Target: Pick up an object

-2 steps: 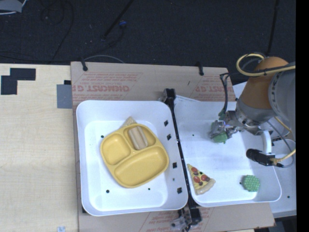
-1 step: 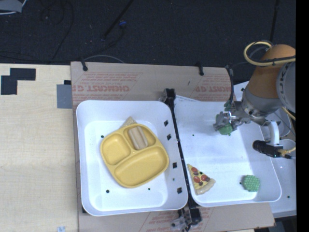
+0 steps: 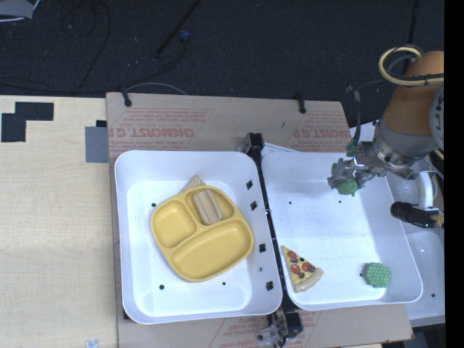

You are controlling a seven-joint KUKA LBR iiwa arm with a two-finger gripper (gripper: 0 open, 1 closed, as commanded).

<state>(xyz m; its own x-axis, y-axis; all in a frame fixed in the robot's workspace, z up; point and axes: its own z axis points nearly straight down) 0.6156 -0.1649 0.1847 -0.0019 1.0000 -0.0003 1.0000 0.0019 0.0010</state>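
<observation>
My gripper point(image 3: 346, 178) hangs over the upper right part of the right bin point(image 3: 326, 223), reaching in from the right. A small green object point(image 3: 349, 188) sits between its fingers, and the gripper is shut on it. On the bin floor lie a toy pizza slice point(image 3: 301, 269) near the front left corner and a green bumpy piece point(image 3: 376, 274) near the front right.
The left bin point(image 3: 138, 267) holds a yellow divided plate point(image 3: 206, 249) with a tan bread-like piece point(image 3: 207, 206) in one small compartment. A black divider point(image 3: 265, 216) runs between the bins. A pale wooden bench top lies to the left.
</observation>
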